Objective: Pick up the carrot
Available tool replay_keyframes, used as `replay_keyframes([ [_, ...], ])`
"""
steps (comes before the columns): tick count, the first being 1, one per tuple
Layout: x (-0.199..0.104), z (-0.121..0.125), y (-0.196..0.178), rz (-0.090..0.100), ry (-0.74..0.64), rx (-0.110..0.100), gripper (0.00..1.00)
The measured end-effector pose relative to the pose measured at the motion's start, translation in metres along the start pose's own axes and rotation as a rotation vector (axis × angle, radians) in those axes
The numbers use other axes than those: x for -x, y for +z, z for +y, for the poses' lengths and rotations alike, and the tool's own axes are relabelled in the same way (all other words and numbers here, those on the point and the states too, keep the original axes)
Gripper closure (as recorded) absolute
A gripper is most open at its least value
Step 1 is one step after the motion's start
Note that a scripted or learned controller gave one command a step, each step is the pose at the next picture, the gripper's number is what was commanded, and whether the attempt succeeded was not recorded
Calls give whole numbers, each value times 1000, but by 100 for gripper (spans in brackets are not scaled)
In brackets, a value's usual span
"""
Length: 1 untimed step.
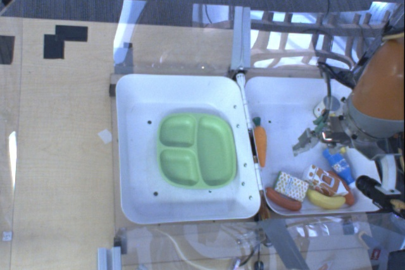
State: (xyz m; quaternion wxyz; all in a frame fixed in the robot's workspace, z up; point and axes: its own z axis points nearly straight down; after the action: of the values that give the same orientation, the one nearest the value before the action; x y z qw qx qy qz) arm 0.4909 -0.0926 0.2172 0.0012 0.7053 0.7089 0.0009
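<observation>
The carrot (259,142) is lying at the right bin's (285,88) left wall, mid-frame, long axis running up-down, green top upward. The end effector (311,139) is hovering right of it, fingers apart, gripping nothing. One carrot, one banana (326,200), one green tray (197,150), two bins.

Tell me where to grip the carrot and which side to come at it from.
Grip the carrot across its thick orange middle, coming straight down from above. It lies flat along the right bin's left wall, green top toward the far edge, so a finger on the wall side has little room. Closing across the narrow width from above looks safest.
</observation>
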Motion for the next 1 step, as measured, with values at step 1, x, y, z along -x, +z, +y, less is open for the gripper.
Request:
replay_keyframes([
  [1, 49, 45, 115, 1, -250, 0, 0],
])
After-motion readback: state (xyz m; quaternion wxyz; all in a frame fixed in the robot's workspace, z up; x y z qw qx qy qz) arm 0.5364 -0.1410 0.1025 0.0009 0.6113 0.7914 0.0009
